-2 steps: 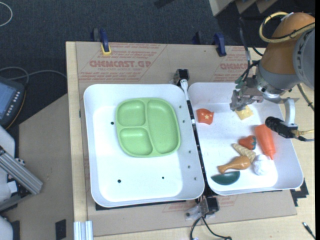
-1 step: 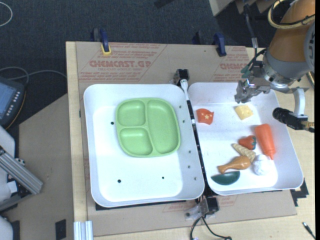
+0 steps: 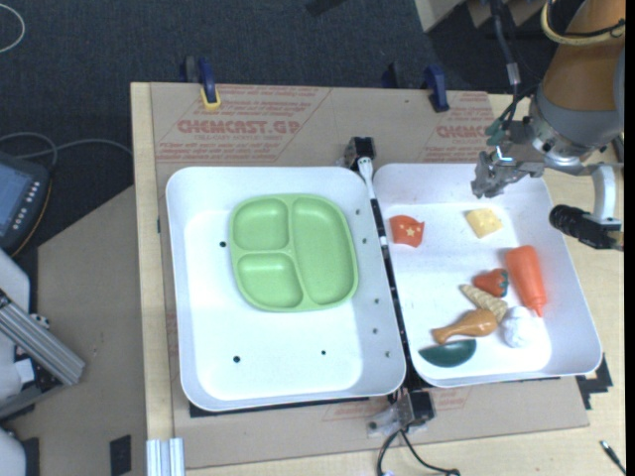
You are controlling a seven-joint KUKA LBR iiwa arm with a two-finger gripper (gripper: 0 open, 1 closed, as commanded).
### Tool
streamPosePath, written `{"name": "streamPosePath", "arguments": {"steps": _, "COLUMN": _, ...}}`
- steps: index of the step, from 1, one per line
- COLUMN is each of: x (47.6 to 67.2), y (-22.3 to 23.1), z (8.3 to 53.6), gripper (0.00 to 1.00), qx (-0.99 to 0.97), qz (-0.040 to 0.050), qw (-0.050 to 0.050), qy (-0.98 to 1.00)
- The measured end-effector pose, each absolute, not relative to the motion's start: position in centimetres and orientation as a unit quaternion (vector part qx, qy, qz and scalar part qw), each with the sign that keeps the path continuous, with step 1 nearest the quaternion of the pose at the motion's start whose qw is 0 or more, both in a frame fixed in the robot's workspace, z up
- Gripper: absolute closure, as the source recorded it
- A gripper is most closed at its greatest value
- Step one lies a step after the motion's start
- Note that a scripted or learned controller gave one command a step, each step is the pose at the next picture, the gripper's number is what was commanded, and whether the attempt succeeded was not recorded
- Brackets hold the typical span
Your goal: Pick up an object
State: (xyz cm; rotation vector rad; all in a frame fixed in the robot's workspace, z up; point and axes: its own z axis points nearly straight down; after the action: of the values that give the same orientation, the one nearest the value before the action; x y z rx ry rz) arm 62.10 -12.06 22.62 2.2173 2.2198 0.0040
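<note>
Jaws of gripper hang just above cheese; opening impossible to tell. Looks like light, stiff, slick plastic; best pinched across flat sides.

The bench top is a pale board printed with red lettering, held by two blue clamps at its far edge. Dark blue-grey carpet covers the floor. A white cable lies at upper left.

Left white bin holds green three-compartment plate, centred toward 12 o'clock. Two blue clamps grip the bench board's 12 o'clock edge.
</note>
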Motion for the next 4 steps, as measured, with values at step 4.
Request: {"name": "streamPosePath", "arguments": {"steps": 4, "x": 55.8, "y": -5.5, "z": 21.5, "gripper": 1.0, "qx": 0.707, "qz": -0.0008, "qw": -0.001, "qy": 0.707}}
